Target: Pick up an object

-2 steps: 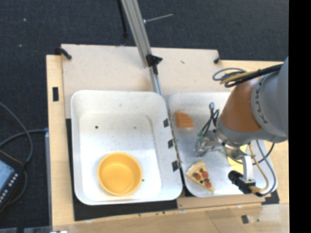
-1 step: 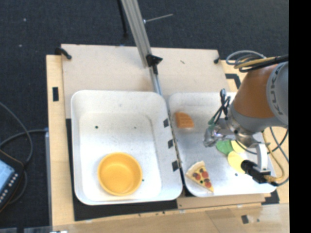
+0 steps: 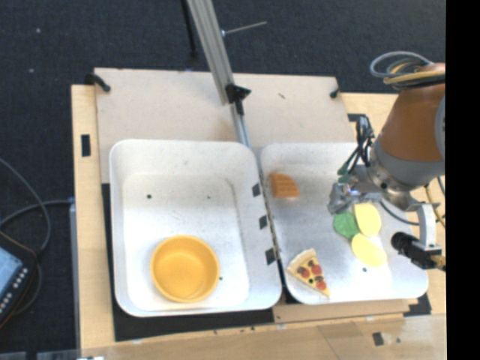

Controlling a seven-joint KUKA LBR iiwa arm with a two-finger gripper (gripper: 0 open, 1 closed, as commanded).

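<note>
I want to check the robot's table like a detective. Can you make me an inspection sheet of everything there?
Surface: wooden bench bearing left white bin and right white bin.
Job's things: in the right bin, a brown bread piece, toy pizza slice, green piece, two yellow pieces.
Clutter: yellow bowl in the left bin.
Grippers: gripper low over the right bin beside the green piece.
Cables: black cable on the floor at left.
Surroundings: dark carpet, metal pole.

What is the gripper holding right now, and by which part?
Cannot be told. The gripper sits low in the right white bin, just above the flat green round piece and beside the yellow oval pieces; no object shows in it.
</note>
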